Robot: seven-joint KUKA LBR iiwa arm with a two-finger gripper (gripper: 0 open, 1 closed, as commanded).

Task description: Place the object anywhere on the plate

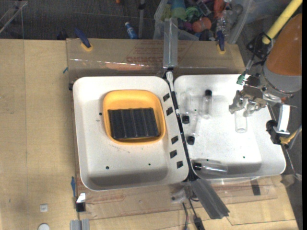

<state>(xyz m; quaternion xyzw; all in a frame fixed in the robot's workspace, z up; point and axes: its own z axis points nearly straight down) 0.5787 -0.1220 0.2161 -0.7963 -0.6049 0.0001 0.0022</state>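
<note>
Camera view, looking down at a slant: the task's objects are small clear vials with black caps, lying in the right bin (249,163). One clear vial (241,122) lies just below the gripper (247,103), which hangs over the bin's right part; whether it grips the vial or merely hovers above it cannot be told. Another capped vial (207,101) lies near the bin's upper middle, and a third vial (209,166) rests at the front edge. The left bin (88,147) holds an orange plate (109,102) carrying a dark ribbed insert (133,122), well apart from every vial. Judged risks: the vials are transparent, smooth and round, so a grasp may miss or slip; a carried vial must cross the divider (176,128) and could roll off the ribbed insert.
</note>
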